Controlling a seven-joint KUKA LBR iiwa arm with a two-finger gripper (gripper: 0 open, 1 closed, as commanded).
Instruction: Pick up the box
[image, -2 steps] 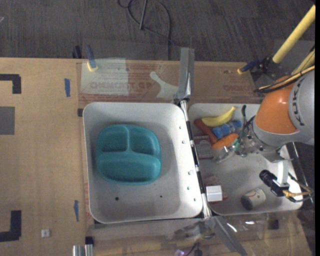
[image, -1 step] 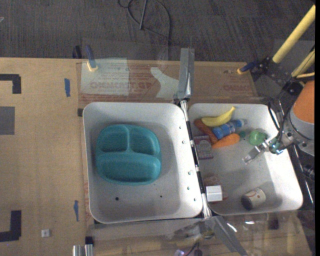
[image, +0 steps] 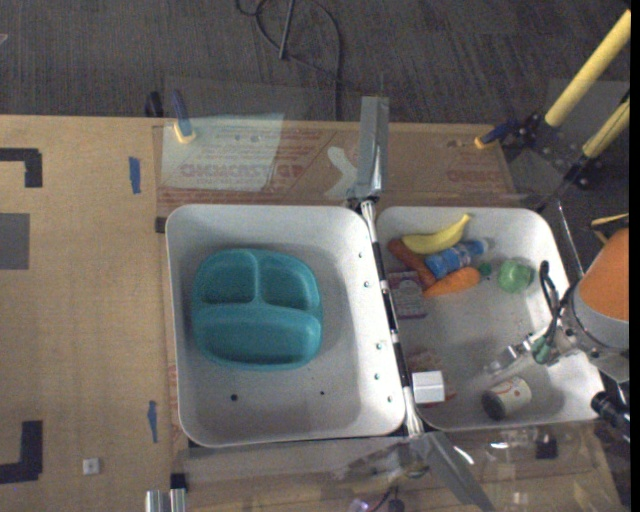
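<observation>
While box (image: 428, 386) sits apart, pincer (image: 508, 357) hovers near cup (image: 506, 396); finger spread unclear, seemingly holds nothing.

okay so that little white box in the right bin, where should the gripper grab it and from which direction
Probably straight from above, fingers closing across the two side faces of the small white box, gripping its upper half. It sits low and flat in the right bin, tight against the left wall near the front corner, so a sideways approach looks blocked there. Closing along the wall's direction seems safest. The gripper is to its right.

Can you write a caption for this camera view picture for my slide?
Gripper hovers in the right bin, apart from the small white box at its near-left corner.
</observation>
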